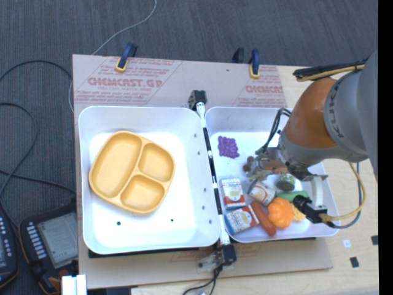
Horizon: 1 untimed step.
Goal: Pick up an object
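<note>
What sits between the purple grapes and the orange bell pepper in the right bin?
In the camera view, a small tilted can lies between the purple grapes and the orange bell pepper, with the claw just above it.

Dark grey ribbed carpet floor (258,17) all around. Pale board surface (153,82) with red print, held by two blue-yellow clamps (127,55) at far edge. Black cables (24,121) trail left; a handheld pendant (52,241) lies near-left. Even light.
</note>
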Each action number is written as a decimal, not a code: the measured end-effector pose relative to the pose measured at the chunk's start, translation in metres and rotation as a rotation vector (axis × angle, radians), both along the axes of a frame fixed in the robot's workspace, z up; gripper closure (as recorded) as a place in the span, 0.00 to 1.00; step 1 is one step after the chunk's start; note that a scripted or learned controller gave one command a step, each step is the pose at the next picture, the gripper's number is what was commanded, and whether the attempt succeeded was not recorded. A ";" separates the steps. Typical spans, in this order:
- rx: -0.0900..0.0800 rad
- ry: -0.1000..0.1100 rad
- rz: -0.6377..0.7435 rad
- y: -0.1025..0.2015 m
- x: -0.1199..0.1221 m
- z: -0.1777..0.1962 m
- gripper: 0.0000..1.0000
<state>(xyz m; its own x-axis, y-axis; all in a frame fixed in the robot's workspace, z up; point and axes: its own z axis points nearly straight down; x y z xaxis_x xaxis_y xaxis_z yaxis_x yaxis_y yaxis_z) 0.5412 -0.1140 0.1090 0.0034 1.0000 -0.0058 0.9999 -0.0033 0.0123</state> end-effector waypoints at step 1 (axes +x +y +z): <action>0.000 0.000 0.000 0.000 0.000 0.000 0.00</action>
